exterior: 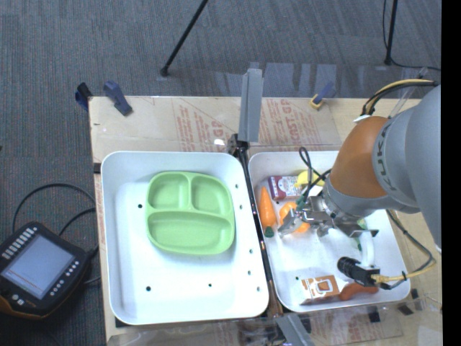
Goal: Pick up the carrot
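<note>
While the long orange carrot point(266, 209) lies along the right white bin's point(392, 247) left wall, the metal two-finger gripper point(294, 223) hangs just beside it, jaw state unclear.

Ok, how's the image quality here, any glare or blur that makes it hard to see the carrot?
In the camera view the light is even and soft, with faint shadows along the bin walls; the white right bin is bright but not washed out; the carrot reads clearly as an orange shape by the divider; the gripper is small and cluttered, so fine detail there is hard to make out.
</note>
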`<state>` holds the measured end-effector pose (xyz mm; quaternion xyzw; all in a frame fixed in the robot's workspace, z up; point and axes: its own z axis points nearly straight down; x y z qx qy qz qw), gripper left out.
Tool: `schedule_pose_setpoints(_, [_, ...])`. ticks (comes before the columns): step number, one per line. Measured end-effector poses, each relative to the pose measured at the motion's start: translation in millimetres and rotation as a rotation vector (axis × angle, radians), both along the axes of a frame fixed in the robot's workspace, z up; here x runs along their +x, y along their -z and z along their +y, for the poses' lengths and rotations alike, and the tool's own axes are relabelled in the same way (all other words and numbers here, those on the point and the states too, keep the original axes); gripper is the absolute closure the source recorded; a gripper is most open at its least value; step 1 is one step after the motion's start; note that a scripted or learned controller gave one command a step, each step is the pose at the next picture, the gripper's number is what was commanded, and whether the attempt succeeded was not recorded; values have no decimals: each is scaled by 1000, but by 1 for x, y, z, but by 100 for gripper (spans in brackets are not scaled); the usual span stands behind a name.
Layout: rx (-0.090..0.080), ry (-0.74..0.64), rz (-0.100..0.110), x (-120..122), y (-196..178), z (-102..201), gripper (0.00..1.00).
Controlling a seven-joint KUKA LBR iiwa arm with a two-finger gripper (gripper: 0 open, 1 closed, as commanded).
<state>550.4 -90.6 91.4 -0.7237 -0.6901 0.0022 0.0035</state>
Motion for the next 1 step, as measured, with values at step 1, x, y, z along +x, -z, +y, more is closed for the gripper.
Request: schedule_pose_setpoints(1, [0, -273, -5, 8, -78, -54, 0])
